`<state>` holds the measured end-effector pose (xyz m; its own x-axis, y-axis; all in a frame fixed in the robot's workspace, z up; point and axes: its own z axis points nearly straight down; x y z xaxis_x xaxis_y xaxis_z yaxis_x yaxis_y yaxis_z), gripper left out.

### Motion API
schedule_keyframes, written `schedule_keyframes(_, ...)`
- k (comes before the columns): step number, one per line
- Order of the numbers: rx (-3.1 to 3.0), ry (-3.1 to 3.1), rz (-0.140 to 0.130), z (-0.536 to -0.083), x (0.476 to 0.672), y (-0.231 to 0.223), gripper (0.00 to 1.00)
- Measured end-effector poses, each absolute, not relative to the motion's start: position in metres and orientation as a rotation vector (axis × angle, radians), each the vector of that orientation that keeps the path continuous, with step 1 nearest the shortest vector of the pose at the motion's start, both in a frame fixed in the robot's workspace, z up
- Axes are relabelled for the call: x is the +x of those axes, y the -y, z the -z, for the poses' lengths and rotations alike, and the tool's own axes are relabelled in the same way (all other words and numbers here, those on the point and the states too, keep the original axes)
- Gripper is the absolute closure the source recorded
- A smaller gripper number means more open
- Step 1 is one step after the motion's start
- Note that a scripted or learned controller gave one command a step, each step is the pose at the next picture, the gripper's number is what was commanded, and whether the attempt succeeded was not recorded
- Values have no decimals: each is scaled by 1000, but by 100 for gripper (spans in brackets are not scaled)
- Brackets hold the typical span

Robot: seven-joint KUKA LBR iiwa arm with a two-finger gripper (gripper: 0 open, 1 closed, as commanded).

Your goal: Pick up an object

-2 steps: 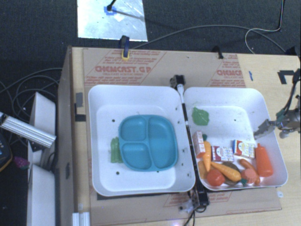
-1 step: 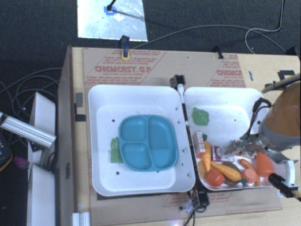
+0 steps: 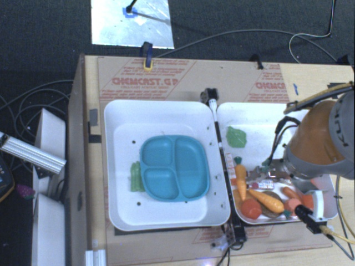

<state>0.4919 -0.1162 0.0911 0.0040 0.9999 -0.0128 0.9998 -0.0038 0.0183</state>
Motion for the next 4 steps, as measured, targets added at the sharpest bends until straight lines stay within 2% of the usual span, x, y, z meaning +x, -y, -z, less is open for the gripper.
schedule_keyframes(1,2215,-2227,0,-103,616,123,0)
schedule_keyframes(2,2211,-2200,-3,-87,522,93,0)
schedule_keyframes(3,2213,-2220,-3,-92,521,87,100)
schedule_keyframes(4,2216,-2228,0,-183,548,30,100)
